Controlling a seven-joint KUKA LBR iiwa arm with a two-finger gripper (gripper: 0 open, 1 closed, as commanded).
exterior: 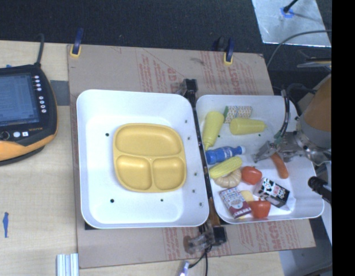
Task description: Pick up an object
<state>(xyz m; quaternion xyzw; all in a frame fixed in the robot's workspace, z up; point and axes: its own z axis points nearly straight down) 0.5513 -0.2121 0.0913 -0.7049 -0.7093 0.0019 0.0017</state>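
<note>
My gripper [270, 152] reaches into the right bin [304, 211] from the right, low over its right half, and stands open with nothing between its fingers. An orange carrot-like piece [280, 167] lies just below and right of the fingertips, close to them. Left of the gripper lie a yellow corn cob [247, 126], a yellow bottle-shaped piece [212, 129], a blue bottle [223, 153], another corn cob [225, 167] and a red tomato [251, 175]. A black-and-white carton [274, 192] sits near the bin's front right.
The left bin [97, 200] holds a yellow divided plate [149, 156]. A tablet-like pendant [19, 111] lies on the bench at far left. A small red packet [235, 203], a red piece [260, 209] and a speckled block [239, 112] also sit in the right bin.
</note>
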